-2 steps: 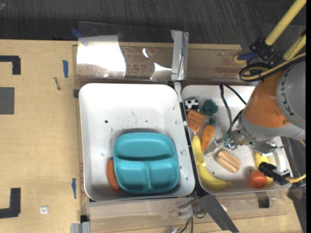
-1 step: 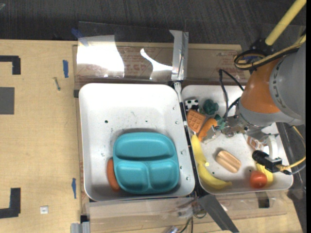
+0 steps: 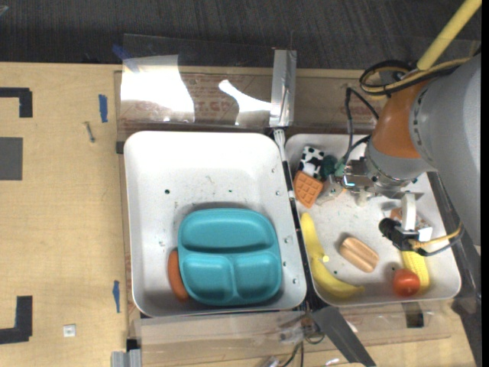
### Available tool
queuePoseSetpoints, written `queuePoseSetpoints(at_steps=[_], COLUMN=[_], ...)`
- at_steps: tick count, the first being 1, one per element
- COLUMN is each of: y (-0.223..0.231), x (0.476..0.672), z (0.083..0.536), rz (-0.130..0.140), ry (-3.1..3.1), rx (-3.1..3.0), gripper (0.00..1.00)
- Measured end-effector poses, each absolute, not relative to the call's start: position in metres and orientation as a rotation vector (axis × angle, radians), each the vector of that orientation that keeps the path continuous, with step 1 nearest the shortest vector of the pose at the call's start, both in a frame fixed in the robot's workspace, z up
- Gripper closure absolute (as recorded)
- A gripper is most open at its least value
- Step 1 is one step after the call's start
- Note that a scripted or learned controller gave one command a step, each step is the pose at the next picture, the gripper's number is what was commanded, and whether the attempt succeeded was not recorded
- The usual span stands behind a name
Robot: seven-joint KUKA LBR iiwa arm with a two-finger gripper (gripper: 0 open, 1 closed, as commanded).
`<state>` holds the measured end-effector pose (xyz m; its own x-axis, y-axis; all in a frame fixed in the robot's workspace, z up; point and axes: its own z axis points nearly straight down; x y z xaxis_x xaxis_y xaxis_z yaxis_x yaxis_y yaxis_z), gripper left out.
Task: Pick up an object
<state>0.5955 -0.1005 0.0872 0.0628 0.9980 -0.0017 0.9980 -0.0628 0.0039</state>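
The right bin (image 3: 451,281) holds several toy foods. A yellow banana (image 3: 325,270) lies along its left wall, with a tan bread roll (image 3: 358,253) beside it. A red tomato (image 3: 407,283) and a small yellow piece (image 3: 415,264) sit at the front right. An orange waffle (image 3: 307,189) and a black-and-white toy (image 3: 311,159) with a green piece (image 3: 329,166) lie at the back left. My gripper (image 3: 348,182) hangs low over the bin's back, just right of the waffle, mostly hidden under the grey wrist and orange band (image 3: 395,132).
The left bin (image 3: 153,167) holds a teal divided tray (image 3: 229,256) with an orange object (image 3: 175,275) poking out at its left. A metal divider (image 3: 283,90) stands behind the bins. Cables (image 3: 428,239) trail from the arm over the right bin.
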Motion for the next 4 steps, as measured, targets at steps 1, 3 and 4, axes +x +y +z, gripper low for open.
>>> queuePoseSetpoints(at_steps=[1,3,4], y=[-0.108,-0.057,-0.067], x=[0.653,0.661,0.668], z=[0.085,0.188,0.274], rz=[-0.015,0.009,0.009], ry=[1.985,1.781,1.790], rx=[2.446,2.582,2.575], gripper=[0.00,1.00,1.00])
